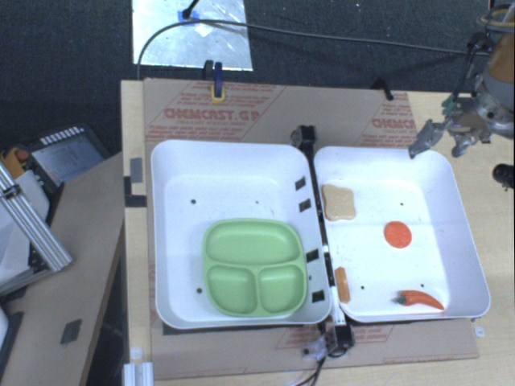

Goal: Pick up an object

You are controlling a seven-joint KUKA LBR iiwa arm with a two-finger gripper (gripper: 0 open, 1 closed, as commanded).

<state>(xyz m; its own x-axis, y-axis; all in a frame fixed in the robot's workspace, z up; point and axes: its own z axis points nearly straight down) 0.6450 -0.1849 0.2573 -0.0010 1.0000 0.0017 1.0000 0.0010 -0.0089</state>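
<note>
The right bin (pixel 451 191) holds a tan slice of bread (pixel 339 203) at its left, a round red-orange slice (pixel 397 235) in the middle, an orange carrot (pixel 422 299) at the front right, and a small orange piece (pixel 342 284) by the front left wall. My gripper (pixel 444 138) hangs above the bin's back right corner, open, its two fingers spread with nothing between them. It is well apart from all the objects.
The left bin (pixel 173 167) holds a green divided plate (pixel 253 265) at its front. A black clip strip (pixel 310 191) runs between the bins. A yellow clamp (pixel 217 83) and a cable (pixel 338 39) lie behind them; equipment (pixel 36 207) stands at the left.
</note>
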